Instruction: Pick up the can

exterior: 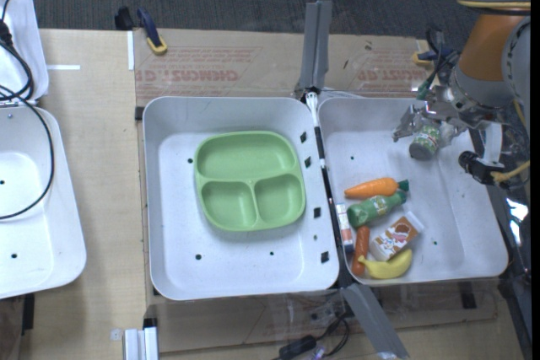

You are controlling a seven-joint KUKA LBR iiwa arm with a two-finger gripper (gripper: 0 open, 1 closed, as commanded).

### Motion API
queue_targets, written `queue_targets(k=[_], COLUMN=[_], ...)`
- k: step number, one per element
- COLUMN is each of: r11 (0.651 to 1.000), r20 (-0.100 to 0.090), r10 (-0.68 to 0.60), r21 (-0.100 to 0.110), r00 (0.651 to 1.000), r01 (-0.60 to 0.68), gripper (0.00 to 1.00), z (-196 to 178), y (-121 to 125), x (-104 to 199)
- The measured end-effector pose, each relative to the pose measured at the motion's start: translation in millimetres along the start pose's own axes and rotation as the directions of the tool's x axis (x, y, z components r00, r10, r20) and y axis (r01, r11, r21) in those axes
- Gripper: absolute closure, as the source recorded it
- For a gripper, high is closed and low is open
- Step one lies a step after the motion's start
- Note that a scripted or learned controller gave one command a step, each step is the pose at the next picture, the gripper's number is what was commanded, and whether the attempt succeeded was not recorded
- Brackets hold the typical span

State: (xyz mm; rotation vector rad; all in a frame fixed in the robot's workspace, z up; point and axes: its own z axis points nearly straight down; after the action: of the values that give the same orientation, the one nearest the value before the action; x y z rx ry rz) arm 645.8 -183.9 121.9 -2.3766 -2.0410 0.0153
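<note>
Two white bins sit side by side in front of you, and the can (424,141) is in the right bin (460,244), toward its far end, lying tilted with its grey end facing near-left. Your gripper (429,124) is right over it, and the can shows between the fingers, so the jaws look pinched on it. Nearer in that bin you have a carrot (371,188), a green bottle (375,207), a small printed packet (394,237) and a banana (389,265) clustered against the left wall. In the left bin (169,215) rests a green divided plate (250,180).
</note>
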Motion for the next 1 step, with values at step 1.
queue_targets(k=[1], r11=[0.998], r20=[-0.005], r10=[-0.066], r21=[-0.012], r00=[0.998], r01=[0.066], gripper=[0.0], z=[29.7], y=[3.4], x=[-18.3])
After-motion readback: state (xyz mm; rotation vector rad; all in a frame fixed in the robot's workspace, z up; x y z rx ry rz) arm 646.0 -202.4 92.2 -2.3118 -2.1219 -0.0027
